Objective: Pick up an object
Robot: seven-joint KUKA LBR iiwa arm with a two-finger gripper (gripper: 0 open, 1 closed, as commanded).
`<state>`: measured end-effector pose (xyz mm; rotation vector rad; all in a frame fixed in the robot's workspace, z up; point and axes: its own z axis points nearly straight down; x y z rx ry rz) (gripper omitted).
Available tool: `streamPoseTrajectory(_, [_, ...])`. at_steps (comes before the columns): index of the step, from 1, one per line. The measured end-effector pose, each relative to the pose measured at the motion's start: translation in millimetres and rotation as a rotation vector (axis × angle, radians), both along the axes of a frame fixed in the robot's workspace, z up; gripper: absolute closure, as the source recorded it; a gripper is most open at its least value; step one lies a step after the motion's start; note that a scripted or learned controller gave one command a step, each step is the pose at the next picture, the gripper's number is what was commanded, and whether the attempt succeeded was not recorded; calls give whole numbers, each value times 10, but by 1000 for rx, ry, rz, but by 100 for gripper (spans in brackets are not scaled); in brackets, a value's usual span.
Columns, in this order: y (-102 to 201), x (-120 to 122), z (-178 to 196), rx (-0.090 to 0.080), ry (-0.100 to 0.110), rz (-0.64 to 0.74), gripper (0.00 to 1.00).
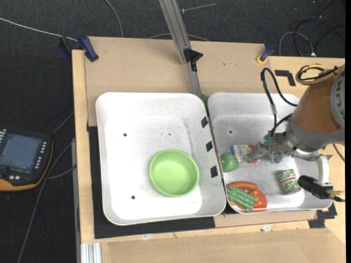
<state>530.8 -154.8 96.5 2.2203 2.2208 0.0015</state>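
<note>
Far off to the left of the jaws sits a green bowl in the other bin, well apart and not worth the reach. Nearer, a green ball lies just left of them, and a small packet looks to be right at their tips, though I cannot tell whether they are open or closed on it. To do this well I'd centre on that packet, close firmly and lift straight, clear of the carrot plate below and the can down to the right.
</note>
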Motion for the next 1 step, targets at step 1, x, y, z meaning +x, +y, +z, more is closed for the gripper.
streamPoseTrajectory(1, [8,10,112,0,-3,1,100])
